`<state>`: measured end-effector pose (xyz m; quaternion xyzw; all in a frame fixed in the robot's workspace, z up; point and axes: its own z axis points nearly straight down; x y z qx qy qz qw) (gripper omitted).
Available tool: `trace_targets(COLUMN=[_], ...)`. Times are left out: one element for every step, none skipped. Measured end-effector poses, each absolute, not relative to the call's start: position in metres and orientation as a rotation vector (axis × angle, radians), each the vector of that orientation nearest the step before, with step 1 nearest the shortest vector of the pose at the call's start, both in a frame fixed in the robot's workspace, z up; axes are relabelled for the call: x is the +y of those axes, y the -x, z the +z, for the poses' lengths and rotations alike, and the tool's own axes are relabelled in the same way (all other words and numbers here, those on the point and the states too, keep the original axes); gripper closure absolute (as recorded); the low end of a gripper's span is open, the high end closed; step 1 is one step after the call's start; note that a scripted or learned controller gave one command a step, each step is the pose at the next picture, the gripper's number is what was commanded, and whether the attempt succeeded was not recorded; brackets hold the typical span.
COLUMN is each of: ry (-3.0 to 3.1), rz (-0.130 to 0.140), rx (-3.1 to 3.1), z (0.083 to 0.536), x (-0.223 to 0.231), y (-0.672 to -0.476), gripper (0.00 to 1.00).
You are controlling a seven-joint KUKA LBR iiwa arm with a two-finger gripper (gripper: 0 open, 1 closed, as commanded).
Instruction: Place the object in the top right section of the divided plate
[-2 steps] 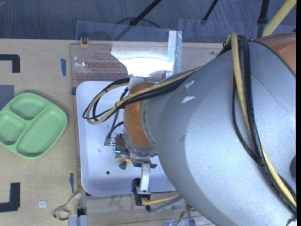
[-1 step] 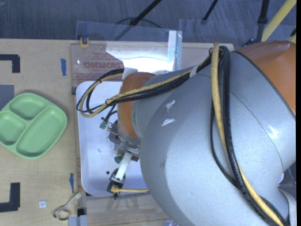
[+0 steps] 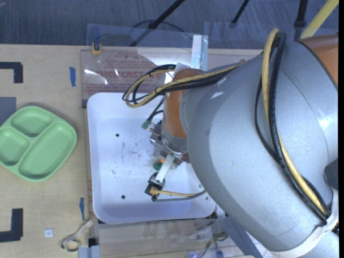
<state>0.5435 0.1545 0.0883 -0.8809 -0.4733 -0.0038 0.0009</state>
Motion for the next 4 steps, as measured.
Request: trace_targets(ry=[2.813,2.98,3.12,3.075], rz=[-0.017,-0.02,-0.018,0.011], rx=[-1.409,-0.997,-0.315,-0.653], z=[0.089,0.089,0.088,0.113], x=[0.225,0.226,0.211,0.225], y=[-0.535,-0.521,-0.484,-0.479], gripper=[1.0,1.0,1.0,1.0])
